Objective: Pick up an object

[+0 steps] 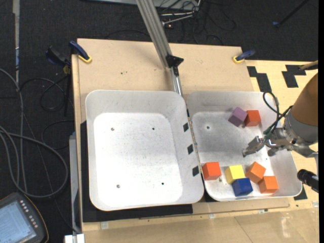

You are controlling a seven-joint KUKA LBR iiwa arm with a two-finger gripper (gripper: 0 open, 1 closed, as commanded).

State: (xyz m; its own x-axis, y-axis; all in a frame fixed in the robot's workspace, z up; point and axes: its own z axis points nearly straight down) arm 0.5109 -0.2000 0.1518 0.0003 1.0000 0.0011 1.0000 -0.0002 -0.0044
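Orange block (256,170) just below hand (253,148)

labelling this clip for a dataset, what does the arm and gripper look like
The arm is a rounded grey body with an orange band above the wrist. A black cable loops beside it. The gripper is a small metallic grey two-finger unit with dark fittings, over the right bin.

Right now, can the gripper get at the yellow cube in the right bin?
Probably yes. The gripper hovers just above the yellow cube with bare bin floor between, but the blue cube and an orange cube crowd its sides.
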